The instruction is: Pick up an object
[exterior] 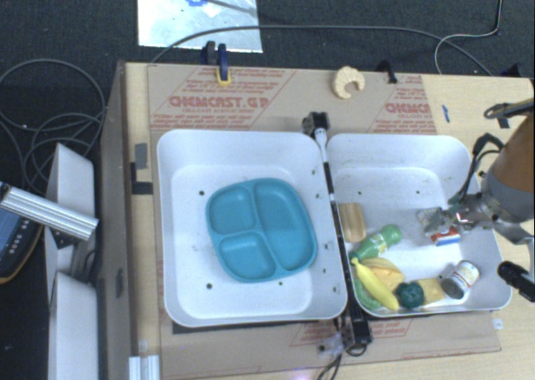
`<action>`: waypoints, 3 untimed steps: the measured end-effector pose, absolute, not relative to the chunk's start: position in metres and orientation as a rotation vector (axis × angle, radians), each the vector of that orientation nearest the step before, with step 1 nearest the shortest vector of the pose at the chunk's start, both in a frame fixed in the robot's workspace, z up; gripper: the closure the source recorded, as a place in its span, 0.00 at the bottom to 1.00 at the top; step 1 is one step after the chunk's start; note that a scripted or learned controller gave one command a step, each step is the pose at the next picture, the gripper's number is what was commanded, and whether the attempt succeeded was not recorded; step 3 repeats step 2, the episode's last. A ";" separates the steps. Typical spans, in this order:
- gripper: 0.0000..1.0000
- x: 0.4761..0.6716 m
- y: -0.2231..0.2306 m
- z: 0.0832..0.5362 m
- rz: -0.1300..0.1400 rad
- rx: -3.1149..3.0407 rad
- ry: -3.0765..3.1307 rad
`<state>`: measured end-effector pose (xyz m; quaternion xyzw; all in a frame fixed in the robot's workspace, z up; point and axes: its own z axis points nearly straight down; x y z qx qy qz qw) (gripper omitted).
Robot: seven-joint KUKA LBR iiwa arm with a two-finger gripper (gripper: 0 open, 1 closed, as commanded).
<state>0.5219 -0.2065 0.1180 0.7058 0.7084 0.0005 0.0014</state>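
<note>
Left bin (180, 203): a shallow white tray bearing a light-blue plastic plate with three compartments (261, 228), lying flat near its middle. Right bin (393, 157): a second shallow white tray whose near-left corner collects the candidate objects, namely a tan wooden block (352, 221) beside the divider, a green bottle-shaped toy (378, 242), a yellow plastic banana (375, 281), a dark-green rounded piece (410, 294), and a small silver can lying on its side (459, 276) nearer the right wall. From my remote station I see the two-finger gripper (440, 221) low over the right bin's floor, just beside a small red-and-blue flat item (448, 238). I cannot tell whether it is spread or closed. I judge the task barely begun: nothing appears lifted, and selection, grasp and raise remain.
</note>
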 end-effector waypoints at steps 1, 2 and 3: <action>1.00 0.581 -0.151 0.162 0.005 2.213 2.226; 1.00 0.634 -0.067 0.185 0.004 2.213 2.227; 1.00 0.634 -0.067 0.185 0.004 2.213 2.227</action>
